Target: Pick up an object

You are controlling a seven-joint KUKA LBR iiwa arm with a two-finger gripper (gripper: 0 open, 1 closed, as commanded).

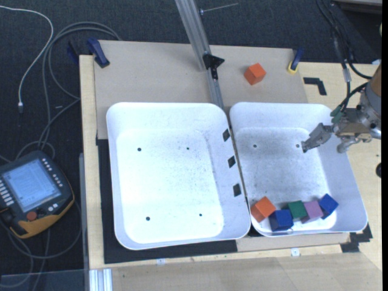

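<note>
The gripper (330, 139) comes in from the right and hangs over the right side of the right bin (276, 115). One grey finger (315, 138) points left and down toward the bin floor, and a second finger (345, 145) sits apart from it, so the fingers look spread open with nothing between them. Thin cables run up from the wrist toward the top right corner. Down at the near edge of the same bin, five little blocks sit in a row, well away from the gripper. From left to right there is an orange block (263, 208), a dark blue block (280, 219), a green block (296, 210), a purple block (313, 210) and a blue block (327, 204). They sit close together, some touching. The left bin (121, 117) is next to the right bin, with small dark specks on its floor. Another orange cube (255, 73) sits on the bench behind the bins. A metal pole (193, 26) slants up from between the bins. On the dark floor to the left lies a hand controller (30, 190) with a screen.
</note>
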